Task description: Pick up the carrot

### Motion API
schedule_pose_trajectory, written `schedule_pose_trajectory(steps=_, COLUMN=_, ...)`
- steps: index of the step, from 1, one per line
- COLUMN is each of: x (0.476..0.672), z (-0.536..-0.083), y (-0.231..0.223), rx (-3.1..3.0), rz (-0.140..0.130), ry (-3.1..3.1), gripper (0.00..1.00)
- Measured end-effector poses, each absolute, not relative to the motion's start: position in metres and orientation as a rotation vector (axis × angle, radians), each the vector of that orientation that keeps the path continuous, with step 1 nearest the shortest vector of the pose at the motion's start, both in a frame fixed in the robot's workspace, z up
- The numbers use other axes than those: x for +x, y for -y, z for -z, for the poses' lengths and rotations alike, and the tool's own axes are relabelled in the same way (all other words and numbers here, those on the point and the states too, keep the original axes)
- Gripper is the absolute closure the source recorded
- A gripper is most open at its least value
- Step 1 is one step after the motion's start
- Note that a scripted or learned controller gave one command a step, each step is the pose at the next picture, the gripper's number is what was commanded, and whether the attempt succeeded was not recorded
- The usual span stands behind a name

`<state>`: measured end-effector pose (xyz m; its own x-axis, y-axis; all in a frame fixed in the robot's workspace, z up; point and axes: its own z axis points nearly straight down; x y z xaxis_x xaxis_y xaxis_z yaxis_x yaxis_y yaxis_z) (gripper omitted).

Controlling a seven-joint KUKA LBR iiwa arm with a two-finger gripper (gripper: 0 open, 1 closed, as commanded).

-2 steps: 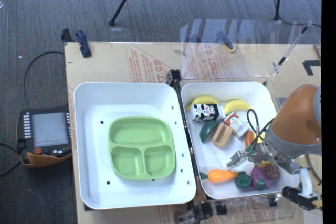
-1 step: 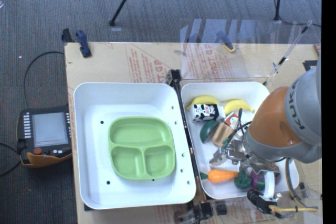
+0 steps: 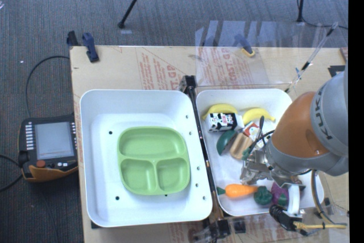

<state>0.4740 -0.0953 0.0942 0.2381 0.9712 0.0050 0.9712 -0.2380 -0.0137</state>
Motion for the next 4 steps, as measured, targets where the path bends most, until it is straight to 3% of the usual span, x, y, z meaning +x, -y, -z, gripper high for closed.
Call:
schedule_pose_trajectory(steps=1, x=0.476, z=-0.153, y=0.097, rx=-2.715, rz=-0.004, ry=1.571, gripper=1.0)
schedule_pose_trajectory(steps=2, x=0.475, z=-0.152, y=0.097, rx=-2.713, rz=-0.007, ry=1.571, gripper=0.0)
schedule_pose_trajectory(steps=3, x=0.473, z=-0.084, y=0.089, rx=-2.576, rz=-0.01, ry=1.781, gripper=0.0)
schedule_pose_trajectory(steps=4, x=0.473, z=-0.094, y=0.089, rx=-2.577, rz=-0.013, ry=1.773, gripper=1.0)
